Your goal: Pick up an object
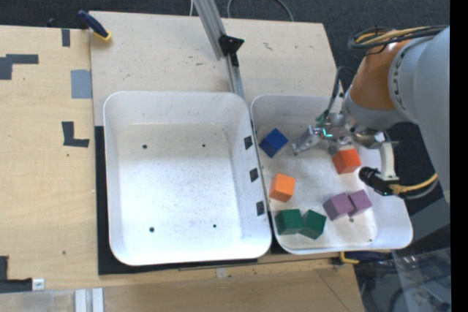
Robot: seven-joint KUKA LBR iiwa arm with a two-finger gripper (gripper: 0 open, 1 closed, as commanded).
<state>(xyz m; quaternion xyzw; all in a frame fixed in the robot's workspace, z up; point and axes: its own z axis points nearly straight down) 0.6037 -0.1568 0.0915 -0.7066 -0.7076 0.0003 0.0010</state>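
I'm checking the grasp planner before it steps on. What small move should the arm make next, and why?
Probably shift slightly toward the blue cube and descend: the gripper hangs in the right bin between it and the red-orange cube, with nothing seen between its fingers.

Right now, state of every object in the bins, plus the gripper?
Blue block: loose in the right bin, near its left wall.
Orange block: loose, mid bin.
Red-orange block: on the bin floor, right beside the gripper.
Green blocks: two, touching, near the front.
Purple blocks: two, touching.
Gripper: low in the bin, nothing seen between its fingers.
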